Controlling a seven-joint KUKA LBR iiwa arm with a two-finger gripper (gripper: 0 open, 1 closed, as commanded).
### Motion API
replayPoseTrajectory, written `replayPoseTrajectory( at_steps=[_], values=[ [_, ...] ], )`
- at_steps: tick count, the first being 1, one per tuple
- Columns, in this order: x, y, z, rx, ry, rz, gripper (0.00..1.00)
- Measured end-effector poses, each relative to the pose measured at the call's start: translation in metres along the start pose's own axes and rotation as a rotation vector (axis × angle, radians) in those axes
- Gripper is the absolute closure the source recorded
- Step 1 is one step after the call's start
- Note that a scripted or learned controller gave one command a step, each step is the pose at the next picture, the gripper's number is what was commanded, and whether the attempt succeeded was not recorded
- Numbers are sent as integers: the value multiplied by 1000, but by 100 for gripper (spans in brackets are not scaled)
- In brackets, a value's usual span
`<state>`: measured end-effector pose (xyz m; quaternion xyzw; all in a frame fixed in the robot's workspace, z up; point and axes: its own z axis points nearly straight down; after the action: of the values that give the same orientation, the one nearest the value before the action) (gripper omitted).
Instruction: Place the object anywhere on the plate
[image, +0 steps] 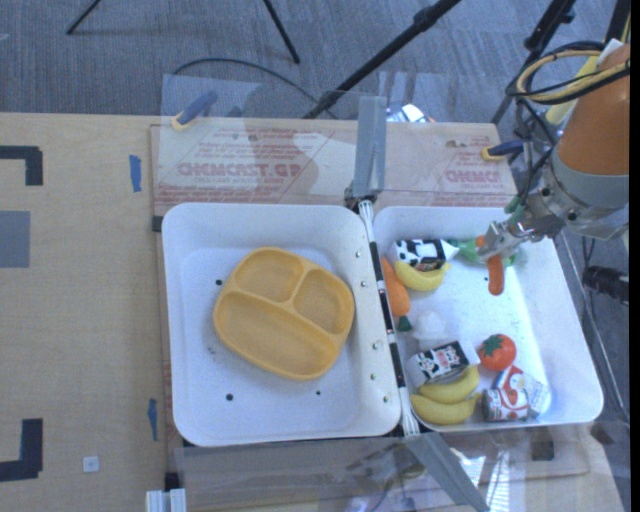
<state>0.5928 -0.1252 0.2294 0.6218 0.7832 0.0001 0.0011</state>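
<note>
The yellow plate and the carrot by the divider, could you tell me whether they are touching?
Apart. The camera view shows the yellow plate in the left bin and the carrot in the right bin, with the bin rims between them.

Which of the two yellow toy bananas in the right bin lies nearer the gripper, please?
The yellow toy banana at the bin's far end, under the black-and-white toy; the other yellow banana lies by the near wall, farther from the gripper.

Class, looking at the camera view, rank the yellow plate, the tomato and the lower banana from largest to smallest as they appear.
1. Plate, by far the largest.
2. Banana, near the right bin's front edge.
3. Tomato, smallest, though not much smaller than the banana.
</note>
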Motion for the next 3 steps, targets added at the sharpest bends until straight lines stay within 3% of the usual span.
replayPoseTrajectory(
  at_steps=[1, 2, 3],
  values=[
    [87, 76, 16, -4, 0, -231, 100],
    [177, 89, 44, 1, 2, -386, 100],
    [231, 125, 30, -5, 0, -456, 100]
  ],
)
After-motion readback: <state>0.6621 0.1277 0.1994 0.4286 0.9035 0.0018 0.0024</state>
